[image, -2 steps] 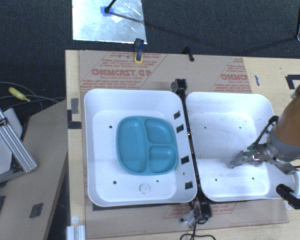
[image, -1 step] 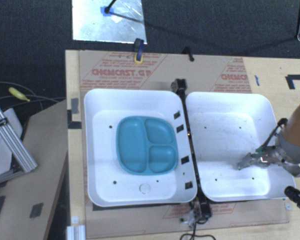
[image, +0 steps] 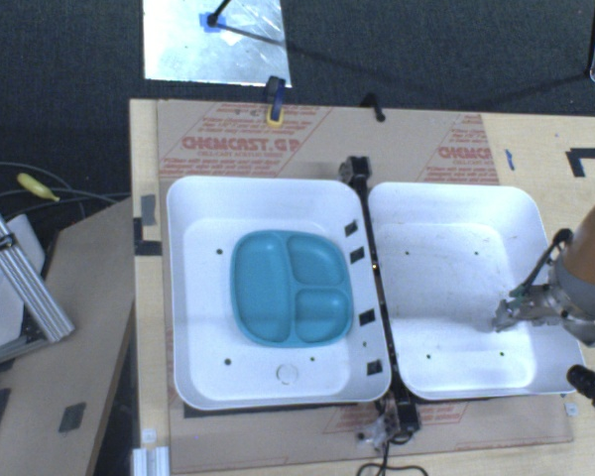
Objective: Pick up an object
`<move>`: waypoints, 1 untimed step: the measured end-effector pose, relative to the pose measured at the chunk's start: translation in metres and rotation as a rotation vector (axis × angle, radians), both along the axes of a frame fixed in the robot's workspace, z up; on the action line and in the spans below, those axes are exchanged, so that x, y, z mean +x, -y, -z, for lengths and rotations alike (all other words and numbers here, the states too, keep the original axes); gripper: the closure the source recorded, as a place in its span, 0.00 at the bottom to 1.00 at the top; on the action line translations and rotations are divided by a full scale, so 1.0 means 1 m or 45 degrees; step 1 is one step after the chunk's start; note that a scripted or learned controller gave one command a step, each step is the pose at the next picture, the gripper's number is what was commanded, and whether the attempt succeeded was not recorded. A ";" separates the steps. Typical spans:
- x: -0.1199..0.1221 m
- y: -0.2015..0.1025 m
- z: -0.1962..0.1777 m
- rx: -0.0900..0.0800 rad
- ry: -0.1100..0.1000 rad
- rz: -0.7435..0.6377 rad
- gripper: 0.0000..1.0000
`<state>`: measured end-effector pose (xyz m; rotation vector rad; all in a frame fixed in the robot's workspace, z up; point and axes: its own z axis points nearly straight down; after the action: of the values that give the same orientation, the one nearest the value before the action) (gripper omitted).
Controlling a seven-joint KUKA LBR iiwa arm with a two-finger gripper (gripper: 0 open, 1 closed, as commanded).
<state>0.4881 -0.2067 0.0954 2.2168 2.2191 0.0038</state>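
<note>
Gripper [image: 503, 317] hangs low over the right bin [image: 456, 201], near its right wall, and whether it is wide or narrow cannot be told from this slant. Across the divider, the teal sectioned plate [image: 291, 288] lies flat in the middle of the left bin [image: 263, 194], well apart from it.

Plate [image: 290, 288]: smooth blue plastic, faint sheen. Bins [image: 268, 198]: smooth white plastic, matt, the right one [image: 446, 206] scuffed with dark marks. Bench [image: 238, 137]: brown masking paper with red print. Floor sheet [image: 214, 28]: shiny metal. Floor [image: 59, 67]: dark rough carpet.
</note>
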 end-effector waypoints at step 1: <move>0.057 -0.063 -0.049 0.002 0.005 -0.013 1.00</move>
<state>0.5453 -0.1439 0.1445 2.2044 2.2292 0.0101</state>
